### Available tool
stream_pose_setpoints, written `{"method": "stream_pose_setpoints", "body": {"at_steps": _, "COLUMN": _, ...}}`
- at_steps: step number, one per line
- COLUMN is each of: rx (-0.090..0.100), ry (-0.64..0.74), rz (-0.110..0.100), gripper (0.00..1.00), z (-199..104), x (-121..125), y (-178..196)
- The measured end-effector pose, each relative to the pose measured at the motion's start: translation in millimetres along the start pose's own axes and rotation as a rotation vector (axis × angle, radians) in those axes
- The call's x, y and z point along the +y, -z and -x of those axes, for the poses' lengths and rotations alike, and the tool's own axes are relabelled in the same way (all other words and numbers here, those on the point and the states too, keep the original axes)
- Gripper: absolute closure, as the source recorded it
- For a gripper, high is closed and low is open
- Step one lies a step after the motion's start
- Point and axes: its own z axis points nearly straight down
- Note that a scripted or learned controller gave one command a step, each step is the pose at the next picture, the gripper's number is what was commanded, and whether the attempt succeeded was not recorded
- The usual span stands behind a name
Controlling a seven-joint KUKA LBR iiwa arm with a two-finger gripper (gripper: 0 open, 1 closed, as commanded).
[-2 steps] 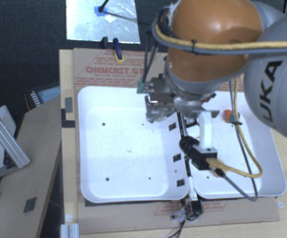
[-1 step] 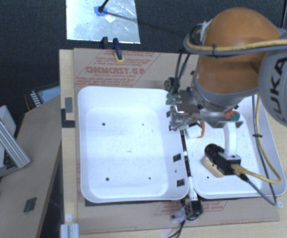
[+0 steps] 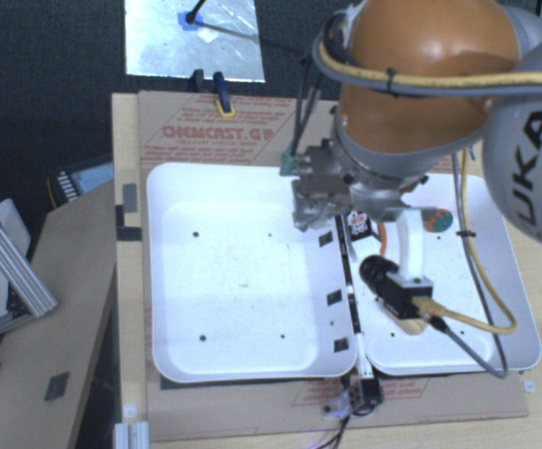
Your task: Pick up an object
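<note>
Small orange-and-teal object (image 3: 436, 219) lies in right-hand bin (image 3: 406, 354), long axis indiscernible.

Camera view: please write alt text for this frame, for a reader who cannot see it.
A grey arm with an orange band reaches in from the right, its gripper low over the divider between the left bin and the right bin, near their far edge. A teal and orange object lies in the right bin, apart from the gripper.

Bench (image 3: 126, 325) with cardboard (image 3: 214, 131) (two bins (image 3: 242, 172))
</note>
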Motion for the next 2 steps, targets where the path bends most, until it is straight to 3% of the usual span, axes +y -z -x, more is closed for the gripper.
{"method": "stream_pose_setpoints", "body": {"at_steps": 1, "rx": -0.005, "ry": -0.020, "rz": 0.004, "gripper": 1.00, "z": 120, "x": 0, "y": 61}}
{"method": "stream_pose_setpoints", "body": {"at_steps": 2, "rx": 0.000, "ry": 0.003, "rz": 0.000, "gripper": 1.00, "z": 26, "x": 23, "y": 93}}
